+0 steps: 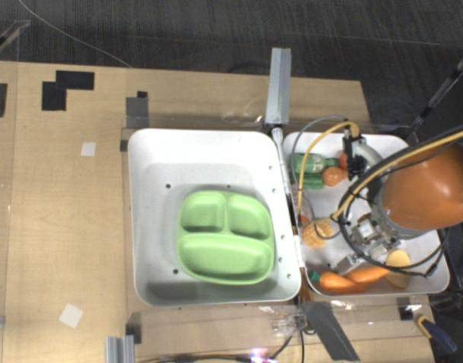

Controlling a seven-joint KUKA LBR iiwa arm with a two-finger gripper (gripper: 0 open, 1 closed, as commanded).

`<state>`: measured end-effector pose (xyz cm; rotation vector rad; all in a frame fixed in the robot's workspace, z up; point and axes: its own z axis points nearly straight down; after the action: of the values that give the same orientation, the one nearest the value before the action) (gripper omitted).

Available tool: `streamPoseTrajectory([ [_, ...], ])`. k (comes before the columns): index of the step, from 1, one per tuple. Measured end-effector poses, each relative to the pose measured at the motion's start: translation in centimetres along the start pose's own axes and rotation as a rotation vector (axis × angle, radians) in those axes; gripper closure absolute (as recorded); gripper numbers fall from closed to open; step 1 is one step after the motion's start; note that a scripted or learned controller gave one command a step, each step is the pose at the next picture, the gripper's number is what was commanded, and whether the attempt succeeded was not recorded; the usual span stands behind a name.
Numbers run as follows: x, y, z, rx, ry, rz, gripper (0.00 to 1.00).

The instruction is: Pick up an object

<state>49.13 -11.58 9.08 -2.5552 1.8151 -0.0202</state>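
Two white bins sit side by side on the tabletop [57, 225]. The left bin [152, 157] holds a green tray [225, 237] with three compartments, lying flat near the middle of the floor, a little toward the near wall.

The right bin [436, 282] holds the small things. A green bottle [311, 165] lies near the far left corner, with a small orange ball [334, 176] just beside it on the right. A round waffle-like piece [316, 234] lies by the left wall. A carrot [341, 281] lies along the near wall, and a second orange piece [370, 274] rests just beside it, angled up to the right. A yellow piece [398, 259] shows near the near right corner.

The arm reaches in from the right, its orange band [428, 191] over the right bin, with yellow and black cables looping around it. The gripper [365, 242] hangs below the band, low over the bin, just above the carrot and the second orange piece and between the waffle-like piece and the yellow piece. Cables and metal parts crowd it, so whether the jaws are wide, narrow or closed on anything cannot be told.
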Motion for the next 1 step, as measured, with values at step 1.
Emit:
streamPoseTrajectory([
  [1, -0.52, -4.2, 0.1, -0.002, 0.0, 0.101, 0.0],
])
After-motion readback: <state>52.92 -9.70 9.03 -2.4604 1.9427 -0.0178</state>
